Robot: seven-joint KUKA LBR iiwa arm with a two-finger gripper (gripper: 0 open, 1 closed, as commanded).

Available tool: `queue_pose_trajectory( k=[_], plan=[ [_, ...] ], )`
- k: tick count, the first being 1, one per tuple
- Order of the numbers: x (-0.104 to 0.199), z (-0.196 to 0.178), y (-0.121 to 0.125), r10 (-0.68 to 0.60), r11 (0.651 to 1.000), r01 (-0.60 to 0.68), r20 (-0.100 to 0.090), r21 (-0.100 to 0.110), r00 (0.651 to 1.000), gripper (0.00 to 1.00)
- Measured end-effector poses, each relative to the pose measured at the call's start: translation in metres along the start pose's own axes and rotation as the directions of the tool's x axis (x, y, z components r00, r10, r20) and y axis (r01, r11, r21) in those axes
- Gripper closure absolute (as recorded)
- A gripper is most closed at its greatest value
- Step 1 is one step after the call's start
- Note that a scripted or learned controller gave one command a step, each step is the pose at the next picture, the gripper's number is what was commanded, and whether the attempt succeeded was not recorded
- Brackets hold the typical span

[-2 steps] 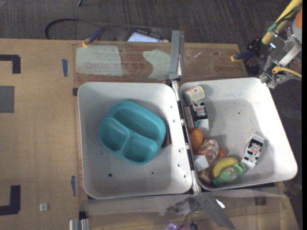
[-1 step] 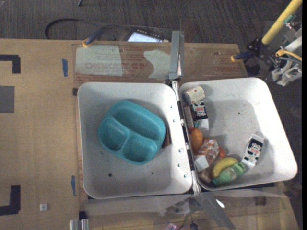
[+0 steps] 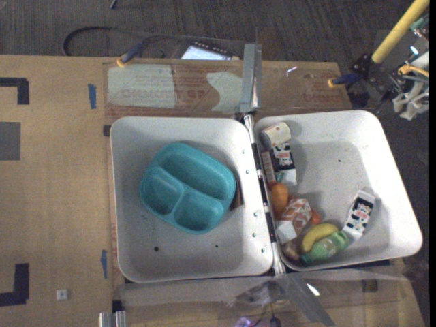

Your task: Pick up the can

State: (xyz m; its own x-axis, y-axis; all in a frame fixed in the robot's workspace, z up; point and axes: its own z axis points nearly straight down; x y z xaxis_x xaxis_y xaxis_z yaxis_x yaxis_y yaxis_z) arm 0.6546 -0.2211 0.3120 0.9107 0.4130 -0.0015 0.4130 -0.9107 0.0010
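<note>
In the right bin (image 3: 381,148), against its left wall, lies what looks like the can (image 3: 285,161), a small item with a dark, white and red label. It rests between a white carton (image 3: 276,135) above it and an orange (image 3: 279,196) below. My gripper (image 3: 411,87) hangs at the upper right edge of the view, outside the right bin's far corner and well away from the can. A yellow part of the arm (image 3: 403,23) slants above it.
A banana (image 3: 319,236), a green item (image 3: 327,248) and an orange-and-white packet (image 3: 298,213) crowd the right bin's front left corner. A black-and-white patterned carton (image 3: 360,214) lies to their right. A teal divided plate (image 3: 187,186) sits in the left bin (image 3: 129,148).
</note>
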Motion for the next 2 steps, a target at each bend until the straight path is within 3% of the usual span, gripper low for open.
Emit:
queue_pose_trajectory(
  k=[1,2],
  plan=[
    [0.000,-0.005,0.001,0.098,0.995,-0.098,0.000,0.001,0.995,1.00],
    [-0.001,0.102,-0.001,-0.078,0.997,0.078,0.002,0.006,0.997,1.00]
  ],
)
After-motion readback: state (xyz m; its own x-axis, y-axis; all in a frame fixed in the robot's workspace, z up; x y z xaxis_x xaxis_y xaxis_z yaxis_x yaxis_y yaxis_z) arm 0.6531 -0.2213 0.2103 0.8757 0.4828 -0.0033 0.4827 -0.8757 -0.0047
